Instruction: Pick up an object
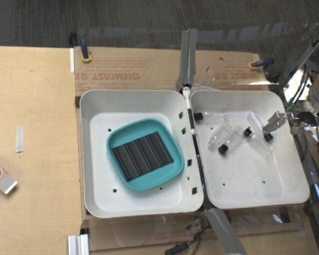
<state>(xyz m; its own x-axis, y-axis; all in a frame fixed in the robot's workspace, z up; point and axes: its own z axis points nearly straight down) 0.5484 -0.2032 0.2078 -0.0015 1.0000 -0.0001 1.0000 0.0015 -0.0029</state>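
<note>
Lying in left bin: teal tray, dark ribbed insert.

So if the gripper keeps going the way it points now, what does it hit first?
Probably the clear plastic pieces with black caps in the right bin. The gripper points left and down over them, though its height above them is unclear.

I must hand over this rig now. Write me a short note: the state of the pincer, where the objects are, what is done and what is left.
Pincer: low over the right bin, near its right wall, among the clear plastic pieces with black caps. Nothing visible between its fingers; open or shut is unclear.
Left bin: teal tray holding a dark ribbed block.
Done: arm is at the right bin.
Left: grasp one object and lift it.
</note>
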